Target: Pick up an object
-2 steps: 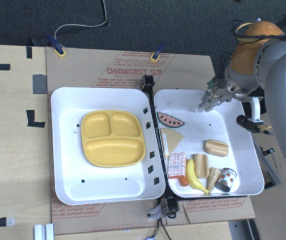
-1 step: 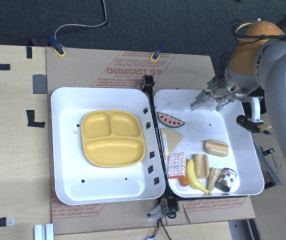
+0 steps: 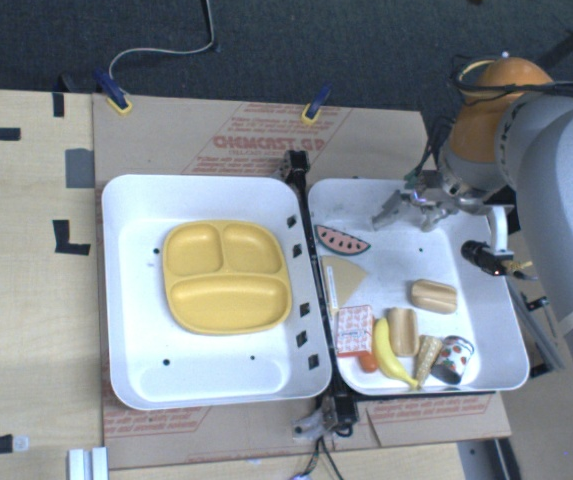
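The hand (image 3: 406,208) hovers with fingers spread, holding nothing, over the right bin (image 3: 486,368). The bread roll (image 3: 433,295) lies mid-bin, clear of neighbours. It looks light, rigid and smooth: grip across its short width.

arm (image 3: 551,168): cut off at right edge | end effector (image 3: 406,206): finger state unclear

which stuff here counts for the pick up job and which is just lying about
For the job:
gripper, over the right bin
watermelon slice
bread roll
banana
red and white packet

Just lying about:
yellow divided plate in the left bin
yellow clamps
cardboard sheet
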Robot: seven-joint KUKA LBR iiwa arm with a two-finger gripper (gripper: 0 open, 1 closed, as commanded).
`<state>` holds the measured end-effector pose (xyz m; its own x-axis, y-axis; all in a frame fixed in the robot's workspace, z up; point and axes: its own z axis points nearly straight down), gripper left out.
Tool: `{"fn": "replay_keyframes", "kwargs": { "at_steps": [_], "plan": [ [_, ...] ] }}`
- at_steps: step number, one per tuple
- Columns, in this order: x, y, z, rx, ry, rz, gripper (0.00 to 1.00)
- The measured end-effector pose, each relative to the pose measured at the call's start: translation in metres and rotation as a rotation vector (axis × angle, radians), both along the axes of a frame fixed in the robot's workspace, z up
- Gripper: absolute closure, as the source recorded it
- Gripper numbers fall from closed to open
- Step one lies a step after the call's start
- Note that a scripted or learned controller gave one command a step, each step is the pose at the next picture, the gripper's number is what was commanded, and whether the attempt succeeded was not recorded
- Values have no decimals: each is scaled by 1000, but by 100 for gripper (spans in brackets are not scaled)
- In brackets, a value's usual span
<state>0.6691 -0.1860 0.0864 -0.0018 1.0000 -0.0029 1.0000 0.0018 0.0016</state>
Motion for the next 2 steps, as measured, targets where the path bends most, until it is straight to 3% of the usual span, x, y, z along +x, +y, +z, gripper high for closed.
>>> {"fn": "replay_keyframes", "kwargs": {
  "at_steps": [1, 2],
  "plan": [
    [1, 0, 10, -3, -3, 1, 100],
    [1, 0, 10, -3, -3, 1, 0]
  ]
}}
